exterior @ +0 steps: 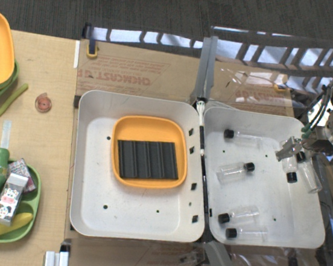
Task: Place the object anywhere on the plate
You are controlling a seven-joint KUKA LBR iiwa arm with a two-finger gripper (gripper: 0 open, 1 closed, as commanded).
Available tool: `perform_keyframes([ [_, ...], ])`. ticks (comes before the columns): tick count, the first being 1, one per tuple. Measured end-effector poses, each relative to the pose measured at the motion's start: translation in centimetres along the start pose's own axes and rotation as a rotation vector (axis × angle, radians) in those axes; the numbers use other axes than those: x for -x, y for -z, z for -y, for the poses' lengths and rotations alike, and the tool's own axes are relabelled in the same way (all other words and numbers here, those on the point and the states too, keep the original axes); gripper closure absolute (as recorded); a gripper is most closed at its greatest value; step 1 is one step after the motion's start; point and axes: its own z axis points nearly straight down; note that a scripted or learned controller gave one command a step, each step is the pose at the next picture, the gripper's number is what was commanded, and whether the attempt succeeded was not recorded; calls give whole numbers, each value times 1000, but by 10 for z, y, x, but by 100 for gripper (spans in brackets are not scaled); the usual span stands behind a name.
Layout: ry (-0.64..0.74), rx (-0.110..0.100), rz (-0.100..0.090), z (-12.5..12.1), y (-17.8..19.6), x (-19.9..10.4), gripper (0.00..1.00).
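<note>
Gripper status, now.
Gripper: low over the right bin near a clear vial; whether it is open, shut or holding anything cannot be told.

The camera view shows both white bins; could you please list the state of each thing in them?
Orange square plate: flat in the left bin, a dark ridged block on it.
Clear plastic vials with black caps: lying on their sides, loose in the right bin.
Gripper: over the right bin's far right side.
</note>
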Motion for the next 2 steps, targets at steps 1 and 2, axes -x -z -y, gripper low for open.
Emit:
perform_keyframes([
  [1,144,1,2,-61,31,33,100],
  [2,206,1,2,-95,111,48,100],
])
